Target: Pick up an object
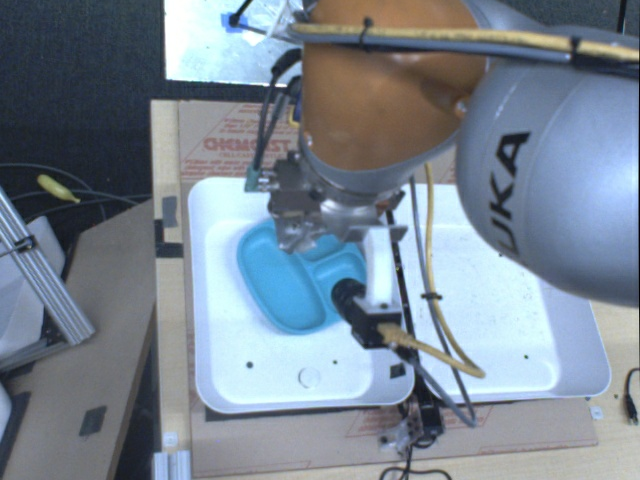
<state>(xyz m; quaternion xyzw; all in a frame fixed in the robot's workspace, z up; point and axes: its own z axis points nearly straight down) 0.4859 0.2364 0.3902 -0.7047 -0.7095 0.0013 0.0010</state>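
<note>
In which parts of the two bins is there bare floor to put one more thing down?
The left bin is bare along its near edge, in front of the blue dish, and in a narrow strip to the dish's left. The right bin shows bare floor at its near right, past the yellow cable. It is crowded mid-bench, where the pincer hangs over the dish.

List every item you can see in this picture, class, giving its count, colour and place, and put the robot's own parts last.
blue dish: one, light blue, in the left bin, partly under the claw.
white bins: two, side by side on the bench.
cardboard sheet: one, brown with red print, under the bins.
yellow cable: one, hanging across the right bin.
metal frame: one, silver, at the left edge.
arm: one, grey with an orange band, reaching in from the right.
claw: one, dark metal, over the dish's upper end.
</note>
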